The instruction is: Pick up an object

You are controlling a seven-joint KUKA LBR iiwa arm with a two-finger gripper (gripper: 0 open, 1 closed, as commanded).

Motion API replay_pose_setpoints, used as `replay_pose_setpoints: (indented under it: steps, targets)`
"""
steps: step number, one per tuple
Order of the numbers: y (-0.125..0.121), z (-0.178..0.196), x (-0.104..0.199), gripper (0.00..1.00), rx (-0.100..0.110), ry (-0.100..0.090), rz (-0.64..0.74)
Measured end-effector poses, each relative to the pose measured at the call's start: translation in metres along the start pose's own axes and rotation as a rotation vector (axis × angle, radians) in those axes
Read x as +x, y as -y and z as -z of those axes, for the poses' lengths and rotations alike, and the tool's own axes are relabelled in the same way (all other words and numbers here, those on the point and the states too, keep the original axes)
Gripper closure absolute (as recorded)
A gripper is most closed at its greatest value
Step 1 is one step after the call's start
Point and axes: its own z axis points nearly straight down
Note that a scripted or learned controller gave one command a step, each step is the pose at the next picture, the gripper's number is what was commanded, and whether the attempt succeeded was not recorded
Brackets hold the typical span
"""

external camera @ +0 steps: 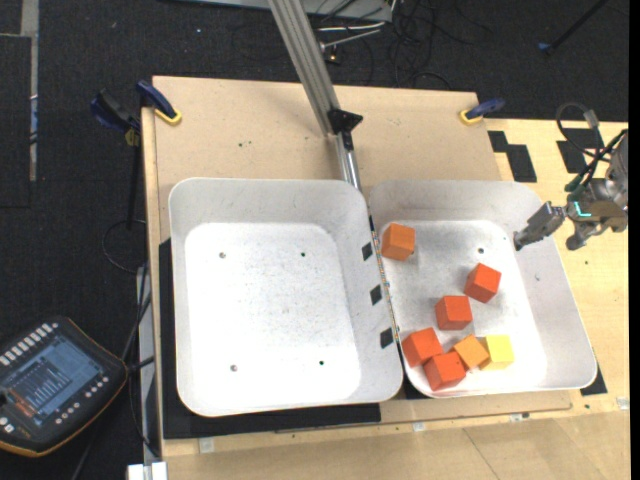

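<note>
The right bin (545, 318) holds several small cubes. An orange cube (398, 241) lies near its upper left. A red cube (483, 281) and a red-orange cube (454, 312) sit in the middle. Two red cubes (421, 345) (445, 370), an orange cube (472, 352) and a yellow cube (498, 349) cluster at the front. My gripper (545, 242) hovers over the bin's upper right rim, open, with nothing between its fingers. It is up and to the right of the red cube, well apart from it.
The left bin (200, 208) stands beside the right one. A slanted metal pole (305, 48) ends at the bins' shared back edge. Clamps (160, 103) (482, 110) grip the board's back corners. A teach pendant (45, 383) lies at the lower left.
</note>
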Motion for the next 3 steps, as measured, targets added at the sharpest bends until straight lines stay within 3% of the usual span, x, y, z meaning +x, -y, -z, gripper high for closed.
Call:
replay_pose_setpoints:
  steps: [1, 3]
  targets:
    - [-0.001, 0.002, 0.0, 0.0, -0.004, 0.001, 0.001]
    - [0.005, -0.12, -0.008, 0.0, 0.002, -0.001, -0.002]
